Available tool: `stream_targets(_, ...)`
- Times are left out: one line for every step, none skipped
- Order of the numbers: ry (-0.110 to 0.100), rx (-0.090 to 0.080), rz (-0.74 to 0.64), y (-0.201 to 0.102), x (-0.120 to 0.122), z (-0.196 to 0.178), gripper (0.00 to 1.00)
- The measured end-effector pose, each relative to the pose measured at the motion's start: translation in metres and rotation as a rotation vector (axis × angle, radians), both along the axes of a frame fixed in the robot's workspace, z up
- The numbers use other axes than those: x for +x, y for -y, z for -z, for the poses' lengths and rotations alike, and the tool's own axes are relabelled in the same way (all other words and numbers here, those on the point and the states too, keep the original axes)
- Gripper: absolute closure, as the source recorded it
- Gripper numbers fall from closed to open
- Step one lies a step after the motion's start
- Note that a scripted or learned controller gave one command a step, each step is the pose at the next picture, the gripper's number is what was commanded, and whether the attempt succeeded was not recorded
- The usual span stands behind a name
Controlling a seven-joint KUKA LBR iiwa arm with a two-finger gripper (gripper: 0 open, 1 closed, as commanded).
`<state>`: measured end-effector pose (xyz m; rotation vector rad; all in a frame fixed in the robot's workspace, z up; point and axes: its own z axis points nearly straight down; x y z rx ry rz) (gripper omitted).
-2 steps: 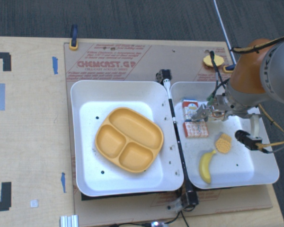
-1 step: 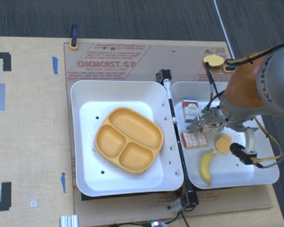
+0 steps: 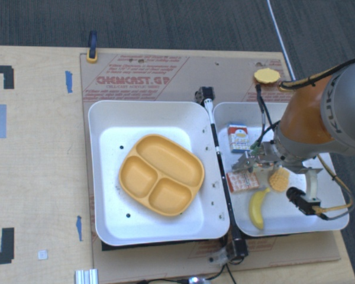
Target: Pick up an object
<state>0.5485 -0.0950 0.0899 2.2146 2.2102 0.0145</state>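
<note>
One yellow divided plate [image 3: 161, 175] lay in the left bin [image 3: 100, 158], while the gripper [image 3: 254, 157], its state untellable, hung at the right bin's [image 3: 337, 220] nine o'clock over one banana [image 3: 257, 207], two cartons [image 3: 239, 138] and one waffle-like disc [image 3: 278, 180].

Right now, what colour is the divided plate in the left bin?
The divided plate is yellow-orange, seen clearly in the camera view.

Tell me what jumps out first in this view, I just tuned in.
The yellow divided plate lies alone in the left bin. The grey arm with its orange band reaches into the right bin, its gripper low among a small carton, a flat packet and a banana.
</note>
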Motion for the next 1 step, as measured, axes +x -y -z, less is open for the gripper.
stream_targets(0.001,0.000,0.000,-0.0023,-0.0115,0.0000,0.00)
